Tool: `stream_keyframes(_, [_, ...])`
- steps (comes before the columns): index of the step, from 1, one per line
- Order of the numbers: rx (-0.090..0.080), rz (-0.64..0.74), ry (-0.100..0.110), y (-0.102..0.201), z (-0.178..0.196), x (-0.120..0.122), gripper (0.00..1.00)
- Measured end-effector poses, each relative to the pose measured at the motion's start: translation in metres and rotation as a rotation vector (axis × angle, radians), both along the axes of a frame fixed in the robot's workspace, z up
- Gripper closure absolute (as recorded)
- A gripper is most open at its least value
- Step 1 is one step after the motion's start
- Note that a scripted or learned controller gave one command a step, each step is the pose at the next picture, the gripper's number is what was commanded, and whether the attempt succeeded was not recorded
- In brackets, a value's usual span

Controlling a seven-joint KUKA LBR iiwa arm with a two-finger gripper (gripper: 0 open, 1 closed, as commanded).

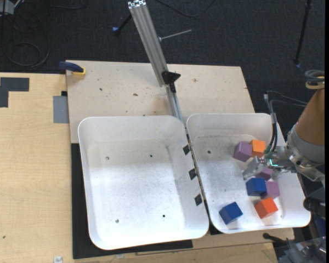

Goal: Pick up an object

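Several small blocks lie in the right bin [219, 130]. A purple block [242, 151] and an orange block [259, 146] sit near the bin's far right. Nearer the front are a blue block [256, 187], a pale purple block [272, 189], an orange-red block [266, 207] and another blue block [230, 212]. My gripper [257, 169] reaches in from the right and hovers low over the cluster, just above the blue block, with a dark purple block [265, 174] partly hidden under it.
The left bin [98, 130] stands beside the right one, with black clips along the shared wall [191, 171]. A slanted aluminium rail [153, 53] rises behind the bins. The arm's orange band [315, 119] is at the right edge.
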State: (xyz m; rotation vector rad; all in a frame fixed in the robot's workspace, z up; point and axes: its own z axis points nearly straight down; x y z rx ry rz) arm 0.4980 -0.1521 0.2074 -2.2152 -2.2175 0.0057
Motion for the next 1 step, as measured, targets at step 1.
stream_keyframes(1, [-0.001,-0.003,-0.005,-0.0008,0.0019,0.0008,0.00])
